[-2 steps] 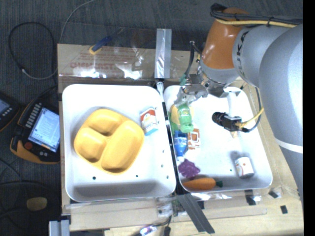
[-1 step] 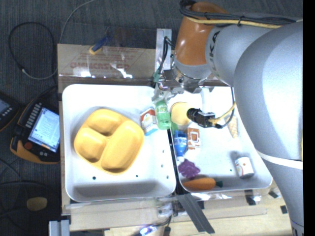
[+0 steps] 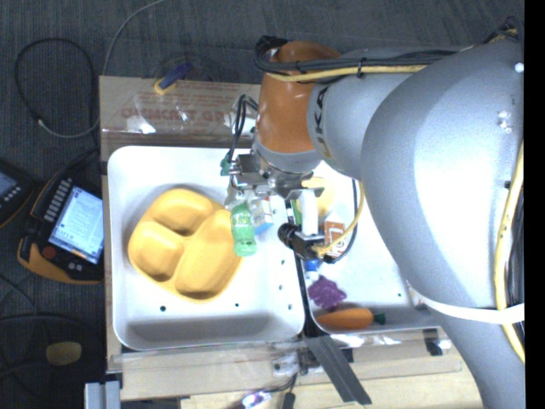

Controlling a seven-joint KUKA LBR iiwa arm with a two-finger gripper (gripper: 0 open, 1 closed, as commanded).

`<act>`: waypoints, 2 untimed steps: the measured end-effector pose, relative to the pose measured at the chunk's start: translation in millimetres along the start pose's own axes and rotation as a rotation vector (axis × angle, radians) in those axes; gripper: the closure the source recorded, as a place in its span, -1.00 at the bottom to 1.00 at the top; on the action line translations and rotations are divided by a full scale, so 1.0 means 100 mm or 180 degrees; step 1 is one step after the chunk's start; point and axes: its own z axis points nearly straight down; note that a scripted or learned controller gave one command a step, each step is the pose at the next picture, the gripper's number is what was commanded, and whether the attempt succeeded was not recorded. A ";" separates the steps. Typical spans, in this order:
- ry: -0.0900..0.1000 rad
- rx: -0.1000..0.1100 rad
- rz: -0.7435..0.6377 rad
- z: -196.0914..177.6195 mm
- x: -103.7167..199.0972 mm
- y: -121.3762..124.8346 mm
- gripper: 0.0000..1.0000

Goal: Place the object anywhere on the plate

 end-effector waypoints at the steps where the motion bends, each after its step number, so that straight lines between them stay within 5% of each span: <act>1: 0.0001 0.0000 0.0002 0.00 0.00 0.00 -1.00; 2: -0.0004 -0.0003 -0.0241 -0.19 0.01 -0.30 -1.00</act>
